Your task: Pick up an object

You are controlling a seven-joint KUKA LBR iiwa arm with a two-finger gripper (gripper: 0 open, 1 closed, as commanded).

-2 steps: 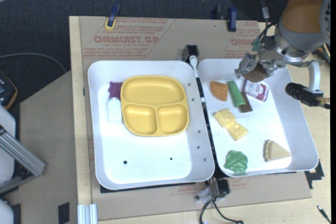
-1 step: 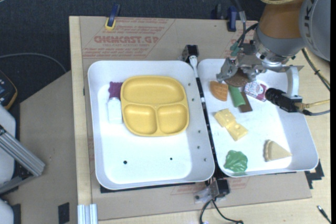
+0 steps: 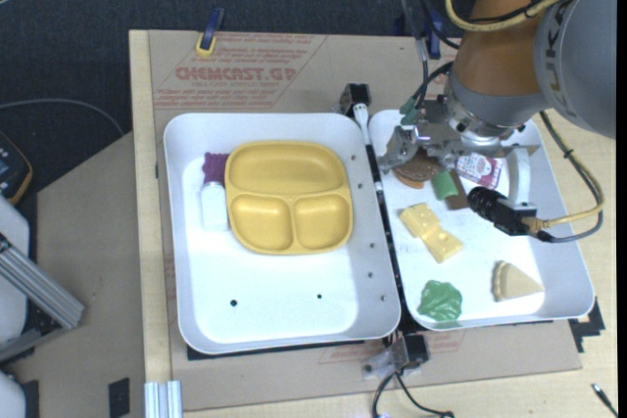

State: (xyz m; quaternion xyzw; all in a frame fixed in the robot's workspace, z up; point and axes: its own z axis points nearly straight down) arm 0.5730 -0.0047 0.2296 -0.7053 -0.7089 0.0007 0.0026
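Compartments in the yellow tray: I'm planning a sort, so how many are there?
3. The yellow tray in the left bin has one wide compartment at the far side and two smaller ones, near left and near right.

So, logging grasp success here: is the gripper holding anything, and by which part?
Cannot be told: the gripper is low in the right bin over a brown item, hiding any grasp.
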